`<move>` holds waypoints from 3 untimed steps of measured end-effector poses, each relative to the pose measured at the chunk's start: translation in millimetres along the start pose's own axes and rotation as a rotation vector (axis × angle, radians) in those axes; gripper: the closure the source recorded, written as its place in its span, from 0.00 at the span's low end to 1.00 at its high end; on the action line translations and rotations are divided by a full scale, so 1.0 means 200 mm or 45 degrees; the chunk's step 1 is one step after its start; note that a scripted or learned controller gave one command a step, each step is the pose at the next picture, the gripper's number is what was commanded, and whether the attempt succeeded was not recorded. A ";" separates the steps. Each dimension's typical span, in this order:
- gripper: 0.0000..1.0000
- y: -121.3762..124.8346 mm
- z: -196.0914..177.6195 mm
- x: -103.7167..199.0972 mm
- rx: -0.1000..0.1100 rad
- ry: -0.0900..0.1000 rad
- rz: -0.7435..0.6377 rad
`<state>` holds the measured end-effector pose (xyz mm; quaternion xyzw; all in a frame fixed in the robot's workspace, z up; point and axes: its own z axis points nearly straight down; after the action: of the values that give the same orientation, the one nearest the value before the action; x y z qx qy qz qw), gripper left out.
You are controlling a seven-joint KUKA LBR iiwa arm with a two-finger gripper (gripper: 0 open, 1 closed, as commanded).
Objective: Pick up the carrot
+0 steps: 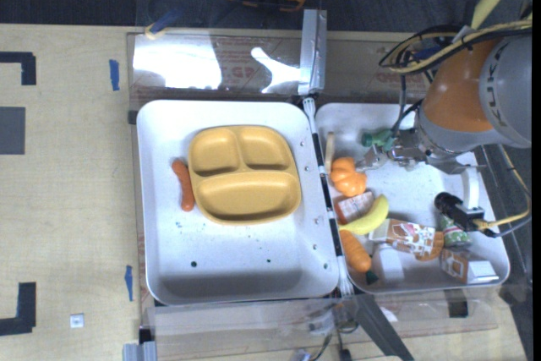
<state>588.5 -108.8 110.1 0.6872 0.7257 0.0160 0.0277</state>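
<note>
**Carrot lies down-view and left of the gripper, across the clutter**

The grey arm (482,97) reaches into the right bin (499,270) from its far right side. The gripper (390,150) sits low over the bin's upper middle. From this slant I cannot tell how wide it stands or whether it has anything in it.

Well off to the gripper's left, across the bin wall, the left bin (161,266) bears a yellow divided plate (243,172). A reddish sausage-like piece (183,185) lies beyond the plate, a possible look-alike.

The banana (370,216) lies between the gripper and the carrot. A round orange fruit (347,177) sits just left of and below the gripper.

The carrot (356,250) is in the gripper's own bin, in the near left corner against the dividing wall, below and slightly left of the gripper. Its long axis slants from upper left to lower right. The thicker end appears lower right, though that is hard to be sure of.

By my judgement, the coming move runs toward the view's bottom and a little left, past the banana, with the grasp set across that slant.
</note>
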 end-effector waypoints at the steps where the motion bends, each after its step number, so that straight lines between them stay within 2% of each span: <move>1: 0.00 -0.18 0.02 0.01 0.024 -0.003 -0.232; 2: 1.00 -0.18 0.01 0.08 0.040 0.024 -0.247; 3: 1.00 -0.35 -0.68 0.19 0.075 0.030 -0.255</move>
<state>508.6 -72.4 241.7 0.6115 0.7913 0.0001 0.0005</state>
